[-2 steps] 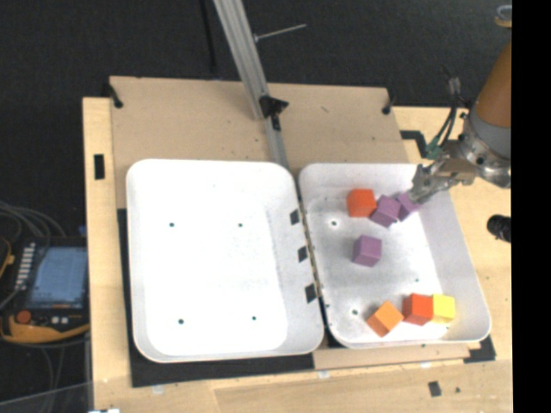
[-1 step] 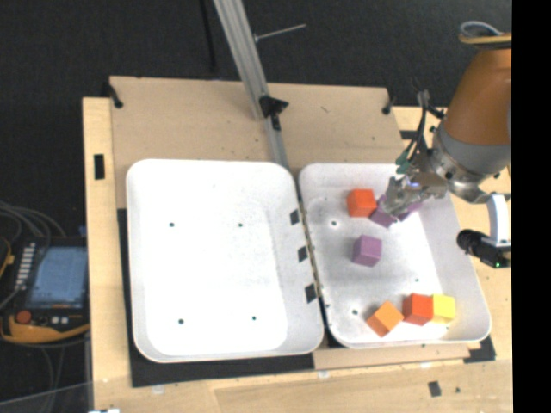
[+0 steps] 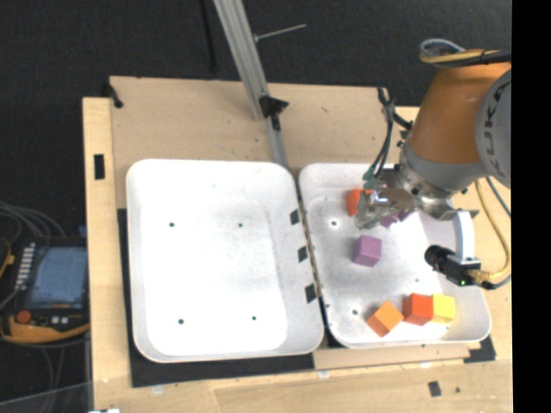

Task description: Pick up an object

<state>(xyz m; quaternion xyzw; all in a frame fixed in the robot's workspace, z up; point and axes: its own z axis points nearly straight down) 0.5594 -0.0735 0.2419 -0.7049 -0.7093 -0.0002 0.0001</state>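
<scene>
1. Hovering low over the right bin (image 3: 340, 329), gripper (image 3: 376, 211) sits near its back edge; can't tell finger state or whether it holds anything.
2. Orange-red block (image 3: 353, 201) just left of gripper, partly hidden.
3. Purple cube (image 3: 368, 250) just in front, apart.
4. Orange block (image 3: 386, 317), red block (image 3: 418, 308), yellow block (image 3: 443, 306) clustered at front edge.
5. Left bin (image 3: 215, 256) alongside.
</scene>
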